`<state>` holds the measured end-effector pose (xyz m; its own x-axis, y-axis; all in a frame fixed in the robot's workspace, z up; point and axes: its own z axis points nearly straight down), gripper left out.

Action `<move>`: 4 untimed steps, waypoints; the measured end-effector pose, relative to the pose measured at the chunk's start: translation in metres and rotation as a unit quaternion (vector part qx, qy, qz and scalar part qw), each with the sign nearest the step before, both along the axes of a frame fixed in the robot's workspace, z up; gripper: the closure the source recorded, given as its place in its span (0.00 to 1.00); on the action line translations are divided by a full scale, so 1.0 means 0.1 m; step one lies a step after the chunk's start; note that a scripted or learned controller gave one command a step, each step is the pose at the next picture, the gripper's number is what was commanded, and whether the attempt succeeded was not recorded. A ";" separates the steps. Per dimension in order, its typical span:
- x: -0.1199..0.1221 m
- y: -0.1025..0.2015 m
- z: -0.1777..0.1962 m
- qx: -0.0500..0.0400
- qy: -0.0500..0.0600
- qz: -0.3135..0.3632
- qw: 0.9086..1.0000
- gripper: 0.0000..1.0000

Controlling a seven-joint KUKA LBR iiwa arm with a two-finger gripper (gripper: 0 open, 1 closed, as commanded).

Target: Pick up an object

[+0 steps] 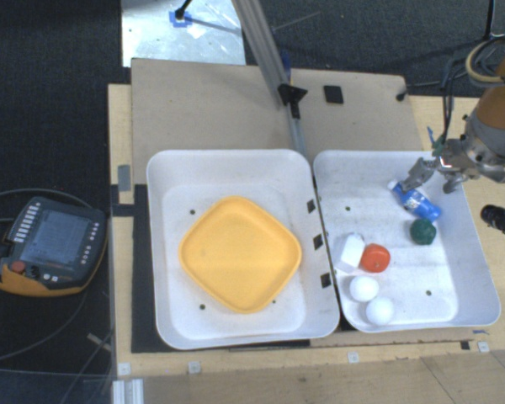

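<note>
So the tan wooden counter (pixel 210 108) carries two shallow white plastic bins side by side, which makes sense for a pick setup: stuff stays corralled instead of rolling off. The left white bin (pixel 164 225) has just one thing in it, a big yellow squarish plastic plate (pixel 240 253) lying flat in the middle, probably too wide and flat for an easy grab. The right white bin (pixel 471 268) holds all the small graspable stuff, six pieces by my count, mostly bunched toward the near-left corner with two sitting further back. The grey arm with its two-finger gripper (pixel 442 173) comes in from the right and hovers over the back of that bin, jaws spread apart and holding nothing, tips just above and beside the blue crumpled wrapper-like object (pixel 416 200). My guess is that's the pick target, since it's the closest thing to the fingers. Just below it sits one dark green roundish lump (pixel 422 231), then one orange-red round ball (pixel 374 258) touching one small white block (pixel 351 252), and finally two white balls (pixel 364 289) near the front edge. Off to the left on the floor there's one orange-and-grey teach pendant (pixel 49 244).
</note>
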<state>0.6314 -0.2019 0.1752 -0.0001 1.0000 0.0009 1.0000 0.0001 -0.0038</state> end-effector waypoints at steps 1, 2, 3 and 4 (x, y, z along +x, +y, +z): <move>-0.01 -0.03 -0.62 0.000 0.000 0.000 1.000 0.00; 0.01 -0.04 -0.48 -0.001 -0.003 0.000 1.000 1.00; 0.00 -0.05 0.15 -0.001 -0.005 0.000 1.000 1.00; 0.01 -0.05 0.68 -0.001 -0.005 0.000 1.000 1.00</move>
